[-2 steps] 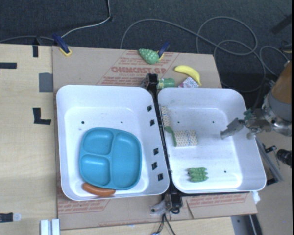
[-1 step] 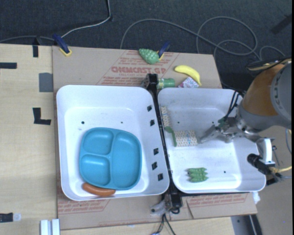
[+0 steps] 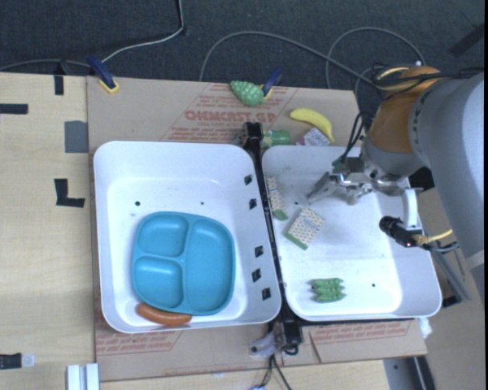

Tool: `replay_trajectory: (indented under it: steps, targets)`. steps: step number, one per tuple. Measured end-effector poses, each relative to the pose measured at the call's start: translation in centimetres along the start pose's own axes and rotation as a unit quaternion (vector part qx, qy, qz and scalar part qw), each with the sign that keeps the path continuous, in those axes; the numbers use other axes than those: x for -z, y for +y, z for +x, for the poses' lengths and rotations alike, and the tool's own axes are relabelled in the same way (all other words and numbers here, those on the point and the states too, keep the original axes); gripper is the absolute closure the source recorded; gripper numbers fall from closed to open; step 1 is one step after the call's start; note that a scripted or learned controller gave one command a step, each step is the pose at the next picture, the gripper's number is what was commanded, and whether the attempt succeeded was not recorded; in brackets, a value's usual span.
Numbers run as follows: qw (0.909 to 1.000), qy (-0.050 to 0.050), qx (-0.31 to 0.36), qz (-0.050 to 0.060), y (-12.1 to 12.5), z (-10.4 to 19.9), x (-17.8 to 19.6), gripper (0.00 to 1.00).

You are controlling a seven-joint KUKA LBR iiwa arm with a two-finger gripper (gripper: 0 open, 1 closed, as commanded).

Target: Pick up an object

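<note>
Open floor between waffle (image 3: 304,228) (tilted, perhaps) and peapod (image 3: 327,290)

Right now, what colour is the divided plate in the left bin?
Light blue; the divided plate shows clearly in the camera view, three compartments, in the left bin.

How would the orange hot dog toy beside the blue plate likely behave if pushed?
The hot dog toy looks rounded and long, so it would probably roll sideways. It lies between the blue divided plate and the left bin's wall, which would likely stop it quickly.
</note>
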State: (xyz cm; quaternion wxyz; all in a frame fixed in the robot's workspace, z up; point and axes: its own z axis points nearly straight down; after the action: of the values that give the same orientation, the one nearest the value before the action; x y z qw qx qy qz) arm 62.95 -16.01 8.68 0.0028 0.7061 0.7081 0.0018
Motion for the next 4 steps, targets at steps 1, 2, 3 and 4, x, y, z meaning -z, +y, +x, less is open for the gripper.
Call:
replay_trajectory:
  steps: [1,2,3,4]
  targets:
    - [1.0,0.0,0.0,0.002,4.0,5.8,-0.2,0.0]
    - [1.0,0.0,-0.001,0.002,1.5,4.7,-0.1,0.0]
    - [1.0,0.0,-0.001,0.002,4.0,5.2,-0.2,0.0]
    - [1.0,-0.003,-0.002,0.002,1.4,6.3,-0.1,0.0]
